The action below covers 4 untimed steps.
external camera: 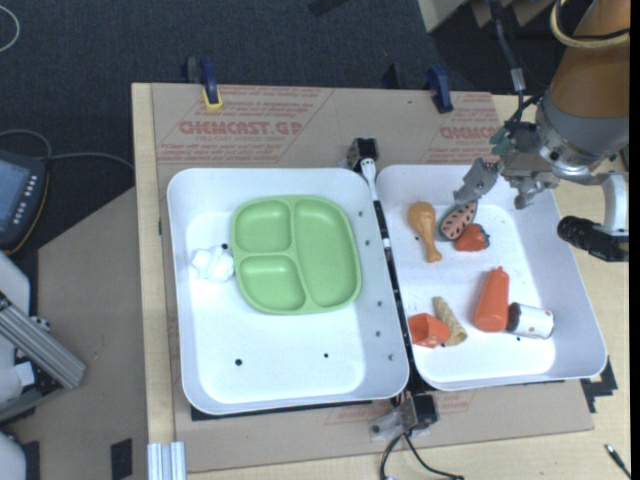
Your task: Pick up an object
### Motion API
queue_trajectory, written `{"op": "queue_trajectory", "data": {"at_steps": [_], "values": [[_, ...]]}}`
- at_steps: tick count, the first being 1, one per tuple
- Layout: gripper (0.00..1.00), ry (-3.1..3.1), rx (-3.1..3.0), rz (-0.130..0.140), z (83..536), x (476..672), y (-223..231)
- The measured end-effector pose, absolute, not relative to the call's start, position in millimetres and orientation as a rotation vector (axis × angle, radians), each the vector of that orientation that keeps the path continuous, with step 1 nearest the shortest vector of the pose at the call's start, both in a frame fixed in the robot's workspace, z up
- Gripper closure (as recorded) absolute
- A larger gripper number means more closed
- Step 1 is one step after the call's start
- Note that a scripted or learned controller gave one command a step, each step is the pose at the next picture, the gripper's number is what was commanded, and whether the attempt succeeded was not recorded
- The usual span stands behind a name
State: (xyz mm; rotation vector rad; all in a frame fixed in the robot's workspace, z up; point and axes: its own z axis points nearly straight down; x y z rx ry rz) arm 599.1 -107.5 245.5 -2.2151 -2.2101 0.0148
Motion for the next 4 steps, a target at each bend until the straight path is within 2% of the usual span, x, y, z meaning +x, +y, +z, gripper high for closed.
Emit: {"op": "queue_trajectory", "data": {"at_steps": [1,4], "values": [[0.00,-2.221,-2.220,0.000,253.7,601.4,-107.2],[0.00,-2.217,-2.218,0.006,100.9,601.5,-106.9]]}}
